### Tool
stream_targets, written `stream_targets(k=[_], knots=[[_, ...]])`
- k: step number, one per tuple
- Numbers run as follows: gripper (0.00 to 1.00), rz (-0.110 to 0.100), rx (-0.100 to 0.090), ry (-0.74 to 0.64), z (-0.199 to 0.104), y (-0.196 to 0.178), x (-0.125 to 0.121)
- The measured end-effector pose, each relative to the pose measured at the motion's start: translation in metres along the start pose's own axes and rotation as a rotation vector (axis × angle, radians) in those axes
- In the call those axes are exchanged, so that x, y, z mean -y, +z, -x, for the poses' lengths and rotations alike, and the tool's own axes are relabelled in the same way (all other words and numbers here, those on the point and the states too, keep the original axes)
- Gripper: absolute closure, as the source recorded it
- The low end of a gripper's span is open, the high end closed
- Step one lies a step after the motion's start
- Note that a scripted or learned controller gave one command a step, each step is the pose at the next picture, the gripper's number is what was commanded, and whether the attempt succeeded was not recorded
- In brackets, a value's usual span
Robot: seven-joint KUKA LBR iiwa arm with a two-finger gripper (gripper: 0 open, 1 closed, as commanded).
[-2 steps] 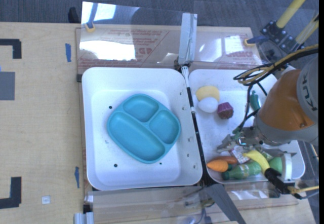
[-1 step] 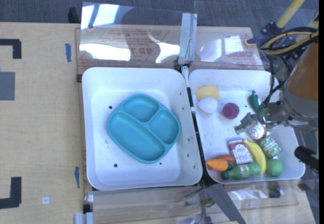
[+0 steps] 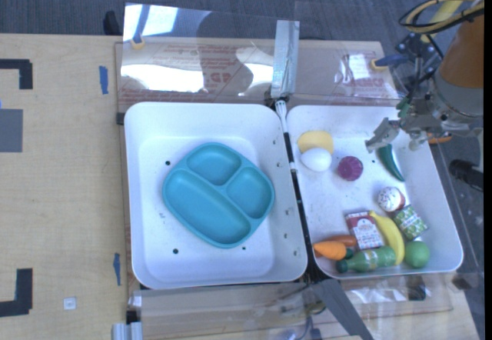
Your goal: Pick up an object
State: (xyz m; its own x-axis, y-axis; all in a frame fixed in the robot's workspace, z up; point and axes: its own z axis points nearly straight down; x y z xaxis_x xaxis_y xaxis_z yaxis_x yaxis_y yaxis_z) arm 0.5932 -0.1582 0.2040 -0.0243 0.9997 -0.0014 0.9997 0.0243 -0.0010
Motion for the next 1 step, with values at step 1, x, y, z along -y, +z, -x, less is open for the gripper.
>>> stream_targets(k=[1], knots=[[0.0,0.008,0.001,-0.047,-0.006,0.1162,-0.0063]])
